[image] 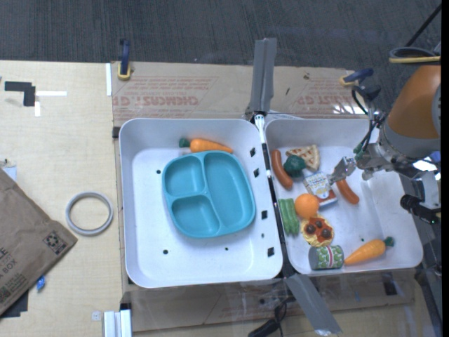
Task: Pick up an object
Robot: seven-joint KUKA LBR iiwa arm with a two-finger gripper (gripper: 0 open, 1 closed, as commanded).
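Gripper (343,168) seen low in right white bin (403,216), right of frame, above short orange sausage (348,192). Fingers: wide or narrow cannot be told.

The left bin (133,209) holds a divided plate (208,192) at its centre with a carrot (207,145) just above it, while the right bin (393,220) at the frame's right holds a cluster of toy foods with another carrot (365,251) at its lower right, and a tape ring (89,212) lies on the bench at far left.
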